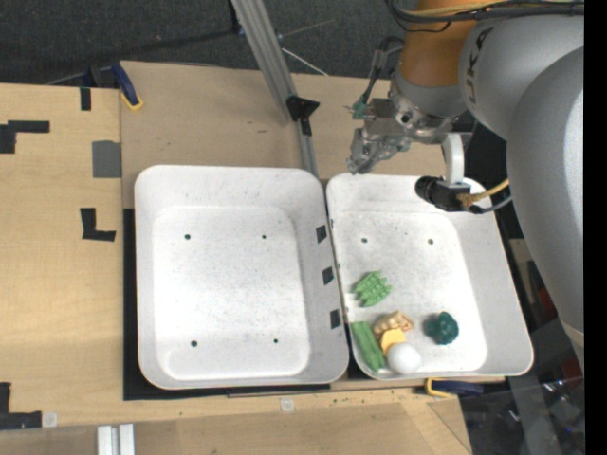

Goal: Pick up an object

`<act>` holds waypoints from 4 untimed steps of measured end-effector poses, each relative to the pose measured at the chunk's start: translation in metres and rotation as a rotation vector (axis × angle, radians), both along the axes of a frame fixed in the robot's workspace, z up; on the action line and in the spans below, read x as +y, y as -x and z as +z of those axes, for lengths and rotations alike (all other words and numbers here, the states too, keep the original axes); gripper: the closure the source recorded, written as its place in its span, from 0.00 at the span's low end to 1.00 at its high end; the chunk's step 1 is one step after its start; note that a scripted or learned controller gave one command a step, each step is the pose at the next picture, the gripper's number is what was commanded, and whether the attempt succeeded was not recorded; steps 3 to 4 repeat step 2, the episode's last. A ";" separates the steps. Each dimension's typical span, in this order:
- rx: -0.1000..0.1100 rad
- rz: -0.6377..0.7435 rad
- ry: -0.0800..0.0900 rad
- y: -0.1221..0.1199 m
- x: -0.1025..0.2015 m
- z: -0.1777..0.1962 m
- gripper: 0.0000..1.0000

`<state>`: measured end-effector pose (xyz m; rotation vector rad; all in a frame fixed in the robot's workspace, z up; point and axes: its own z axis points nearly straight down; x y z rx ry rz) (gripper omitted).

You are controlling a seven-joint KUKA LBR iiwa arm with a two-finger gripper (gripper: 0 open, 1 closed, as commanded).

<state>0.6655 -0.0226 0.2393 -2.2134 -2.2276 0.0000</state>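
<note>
The right bin (474,254) holds several small objects near its front edge: a green ridged piece (372,288), a green stick-like piece (366,344), a tan toy (392,326), a white ball (404,357) and a dark teal lump (440,328). My gripper (365,159) hangs above the back left corner of that bin, well away from the objects. Nothing shows between its fingers.
The left bin (228,273) lies beside the right one, with black clips along the shared rim. A slanted metal rail (270,55) runs down to the bins' back edge just left of the gripper. The grey arm (541,112) fills the upper right.
</note>
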 end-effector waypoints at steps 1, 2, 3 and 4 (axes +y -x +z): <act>0.002 0.000 0.000 0.003 0.051 -0.012 1.00; 0.002 0.000 0.000 0.005 0.102 -0.018 1.00; 0.002 0.000 0.000 0.005 0.102 -0.018 1.00; 0.002 0.000 0.000 0.005 0.102 -0.018 1.00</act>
